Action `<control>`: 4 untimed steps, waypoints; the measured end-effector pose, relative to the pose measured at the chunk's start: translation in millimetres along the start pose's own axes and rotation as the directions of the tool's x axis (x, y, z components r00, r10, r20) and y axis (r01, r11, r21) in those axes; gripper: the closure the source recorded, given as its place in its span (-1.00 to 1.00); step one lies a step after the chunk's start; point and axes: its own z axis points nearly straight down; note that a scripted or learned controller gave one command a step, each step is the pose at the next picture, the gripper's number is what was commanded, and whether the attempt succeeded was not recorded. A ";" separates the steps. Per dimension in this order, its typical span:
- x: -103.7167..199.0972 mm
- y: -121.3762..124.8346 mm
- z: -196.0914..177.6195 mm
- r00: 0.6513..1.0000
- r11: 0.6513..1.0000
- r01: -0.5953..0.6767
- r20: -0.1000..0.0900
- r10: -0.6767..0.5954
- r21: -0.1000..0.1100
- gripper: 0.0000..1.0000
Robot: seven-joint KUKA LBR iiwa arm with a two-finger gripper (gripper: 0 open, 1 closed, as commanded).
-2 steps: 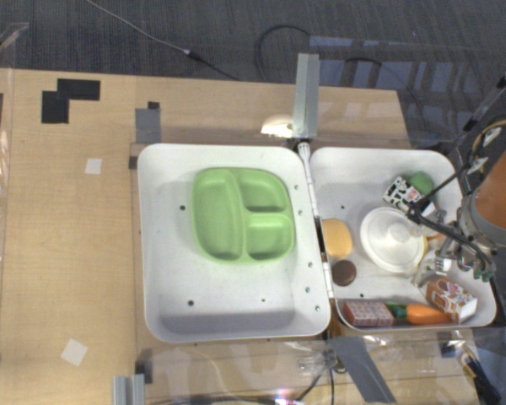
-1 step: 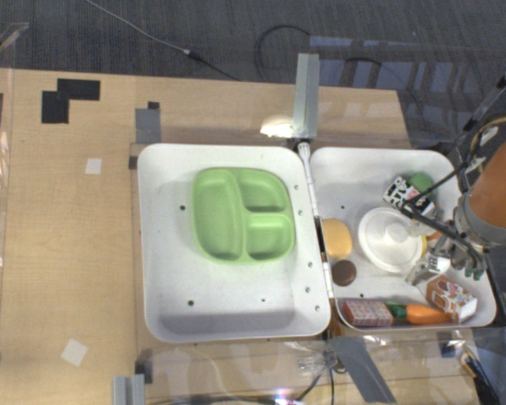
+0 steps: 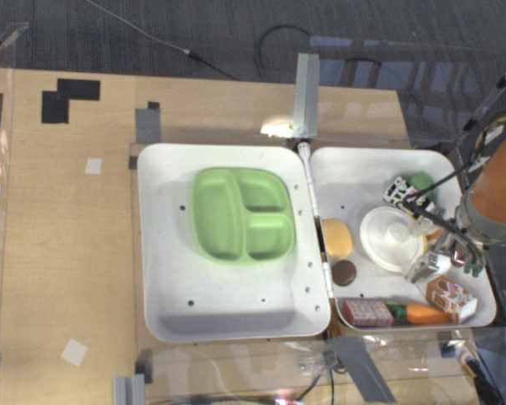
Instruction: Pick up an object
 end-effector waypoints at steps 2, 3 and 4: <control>11.1 7.1 -1.4 0.983 0.983 -0.183 0.015 0.183 -0.003 -1.00; 35.9 53.1 10.0 0.978 0.978 -0.210 -0.022 0.210 0.004 -1.00; -16.9 102.0 12.9 0.993 0.993 -0.115 -0.025 0.115 0.001 -1.00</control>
